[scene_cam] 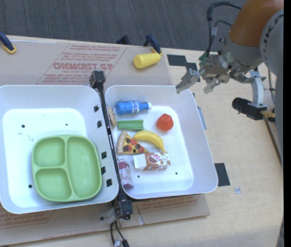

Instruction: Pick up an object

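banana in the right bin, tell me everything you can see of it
The banana is a small, smooth, glossy yellow piece that looks like plastic toy food. It is curved and whole, with no peel opened. It lies flat on the floor of the right bin, near the bin's middle. Its left end meets or overlaps the pizza slice, and its lower right end comes close to the red and white packet. The hand is apart from it, over the bin's far right corner.
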